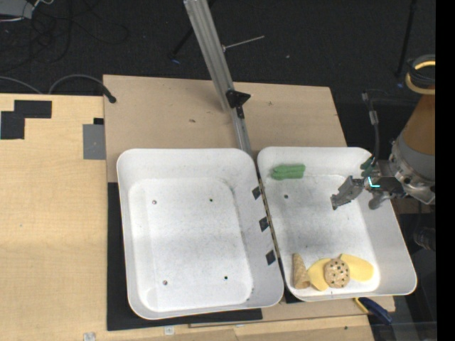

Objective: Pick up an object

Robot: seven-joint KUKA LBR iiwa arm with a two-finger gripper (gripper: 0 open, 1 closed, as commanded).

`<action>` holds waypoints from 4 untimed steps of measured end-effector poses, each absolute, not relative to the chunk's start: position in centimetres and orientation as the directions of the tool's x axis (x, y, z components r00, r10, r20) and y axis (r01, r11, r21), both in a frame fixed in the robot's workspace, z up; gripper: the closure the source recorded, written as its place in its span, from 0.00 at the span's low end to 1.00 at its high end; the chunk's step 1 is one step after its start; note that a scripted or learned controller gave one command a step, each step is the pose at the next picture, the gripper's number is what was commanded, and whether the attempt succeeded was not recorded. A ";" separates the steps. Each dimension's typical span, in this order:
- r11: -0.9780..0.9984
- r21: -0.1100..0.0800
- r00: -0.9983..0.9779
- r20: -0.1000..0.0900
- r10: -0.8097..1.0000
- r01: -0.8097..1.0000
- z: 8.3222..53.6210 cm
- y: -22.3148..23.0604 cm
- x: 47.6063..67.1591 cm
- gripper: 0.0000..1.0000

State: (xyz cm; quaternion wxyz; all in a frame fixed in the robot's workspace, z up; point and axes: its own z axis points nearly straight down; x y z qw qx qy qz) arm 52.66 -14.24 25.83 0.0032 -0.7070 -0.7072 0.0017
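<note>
In the right bin [387, 244], a green block [288, 171] lies near the far left corner. A tan cone-shaped piece [300, 271], a yellow piece [357, 268] and a brown speckled round piece [336, 273] are clustered at the near edge. My gripper [360, 197] hangs over the right bin's far right part, open, with nothing between its fingers [343, 194]. It is well right of the green block and above the near cluster.
The left bin [186, 233] adjoins the right one, joined by black clips [261, 222]. A slanted metal rail [213, 55] rises behind the bins. A wooden bench top [50, 212] lies to the left.
</note>
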 end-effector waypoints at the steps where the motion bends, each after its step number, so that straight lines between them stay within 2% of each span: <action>1: -0.002 -0.003 0.002 0.001 1.000 1.000 26.0 -14.4 52.7 0.00; 3: -0.001 -0.008 0.001 0.002 1.000 1.000 16.6 -15.6 52.0 0.00; 4: -0.001 -0.008 0.001 0.003 1.000 1.000 11.9 -15.3 52.6 0.00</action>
